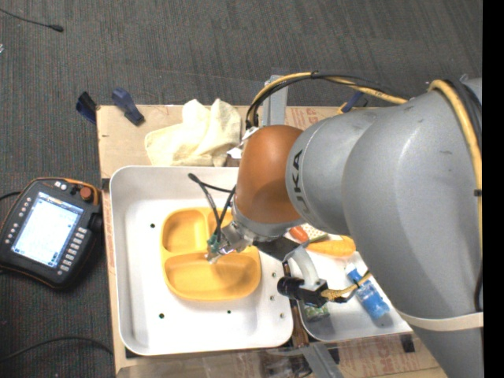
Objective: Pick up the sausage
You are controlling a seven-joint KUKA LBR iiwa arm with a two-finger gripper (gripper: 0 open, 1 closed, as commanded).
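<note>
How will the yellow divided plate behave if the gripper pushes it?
Likely slides rather than tips: the yellow divided plate lies flat on the left bin's smooth white floor. It looks like moulded plastic, so probably stiff and light. Its raised rim may catch the gripper.

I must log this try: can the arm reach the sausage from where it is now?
Probably yes, but not directly. The gripper hangs over the yellow plate in the left bin, while the reddish piece that may be the sausage lies in the right bin, half under the arm.
</note>
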